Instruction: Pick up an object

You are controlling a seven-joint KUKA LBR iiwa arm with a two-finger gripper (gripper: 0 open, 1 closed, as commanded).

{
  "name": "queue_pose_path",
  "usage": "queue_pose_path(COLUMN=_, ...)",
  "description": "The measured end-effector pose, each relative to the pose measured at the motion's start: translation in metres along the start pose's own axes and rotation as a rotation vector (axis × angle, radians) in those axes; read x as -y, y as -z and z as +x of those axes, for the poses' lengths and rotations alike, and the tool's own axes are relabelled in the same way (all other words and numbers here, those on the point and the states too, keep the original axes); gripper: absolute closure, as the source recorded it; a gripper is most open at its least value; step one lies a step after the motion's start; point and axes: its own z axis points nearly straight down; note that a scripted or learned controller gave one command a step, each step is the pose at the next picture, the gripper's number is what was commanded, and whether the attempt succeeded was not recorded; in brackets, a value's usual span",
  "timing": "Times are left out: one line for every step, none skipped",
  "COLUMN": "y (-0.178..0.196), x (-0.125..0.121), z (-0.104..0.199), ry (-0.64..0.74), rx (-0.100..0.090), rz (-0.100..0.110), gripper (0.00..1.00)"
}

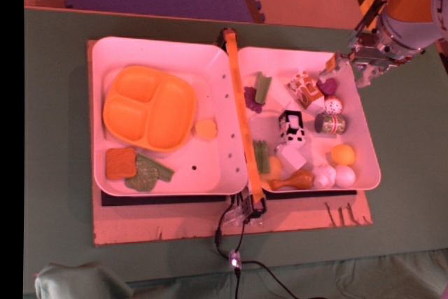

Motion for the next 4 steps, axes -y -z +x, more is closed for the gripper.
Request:
queue_pose_path(y=0.000, x=0.000, z=0.000, ry=0.000, rx=0.000, rz=0.000, gripper=0.00)
queue_pose_path(y=-0.061, x=-0.001, z=0.001, ry=-0.001, rx=-0.001, rz=0.007, gripper=0.00)
queue_pose_path(y=-0.119, x=-0.006, z=0.001, ry=0.000, rx=-0.002, rz=0.003, gripper=0.00)
queue_pose_path(y=-0.133, x=-0.009, z=-0.001, ry=0.001, rx=0.003, rz=-0.009, gripper=0.00)
